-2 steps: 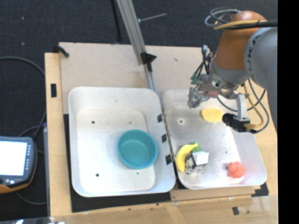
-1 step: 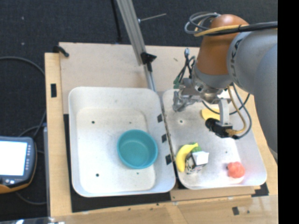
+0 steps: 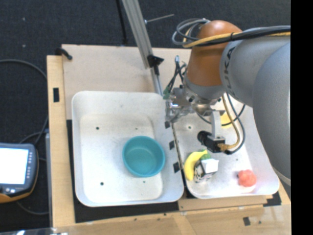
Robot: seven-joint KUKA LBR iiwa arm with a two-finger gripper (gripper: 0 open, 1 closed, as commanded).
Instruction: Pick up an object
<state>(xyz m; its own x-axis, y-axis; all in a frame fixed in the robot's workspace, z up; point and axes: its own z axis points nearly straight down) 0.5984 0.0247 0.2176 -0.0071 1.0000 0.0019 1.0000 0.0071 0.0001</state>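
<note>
In the left bin [image 3: 93, 131] a teal bowl [image 3: 143, 155] stands upright near the front right corner. The right bin [image 3: 261, 180] holds a yellow banana [image 3: 191, 163], a small white and grey block [image 3: 209, 166] touching the banana, and a red lump [image 3: 247, 178] at the front right. A yellow object [image 3: 225, 119] is mostly hidden under the arm. My gripper [image 3: 172, 111] hangs over the rims where the two bins meet, behind the banana and to the right of the bowl. Nothing visible is held in it.
A slanted aluminium pole [image 3: 142, 38] runs from the top down to the bins' back edge. A black fitting with cables [image 3: 211, 141] hangs off the wrist above the right bin. A tablet [image 3: 14, 173] lies on the floor at the left.
</note>
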